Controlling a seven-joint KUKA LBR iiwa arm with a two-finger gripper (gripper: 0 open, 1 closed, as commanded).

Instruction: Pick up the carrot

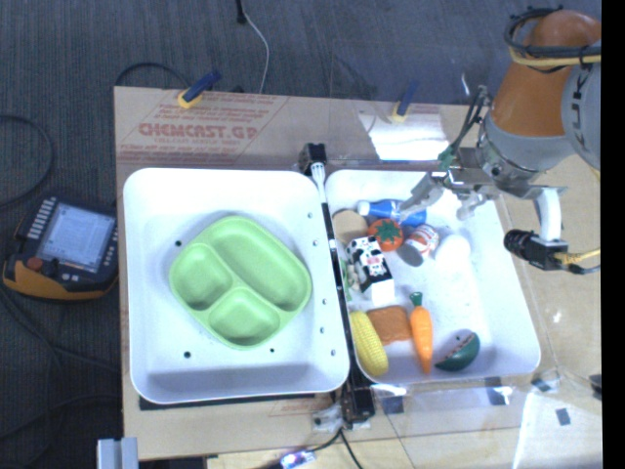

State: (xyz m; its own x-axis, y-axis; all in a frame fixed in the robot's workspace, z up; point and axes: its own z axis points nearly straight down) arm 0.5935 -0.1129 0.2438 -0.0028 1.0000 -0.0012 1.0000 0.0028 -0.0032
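The jaws (441, 195) hover over the right bin's (508, 301) far end, above the piled toys; whether they are spread cannot be told. The carrot (421, 333) lies near the bin's front, long axis near-vertical in view, green top pointing away, beside the corn (368, 343).

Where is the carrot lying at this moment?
The carrot lies in the right bin, near its front edge, between the corn cob on its left and the watermelon slice on its right.
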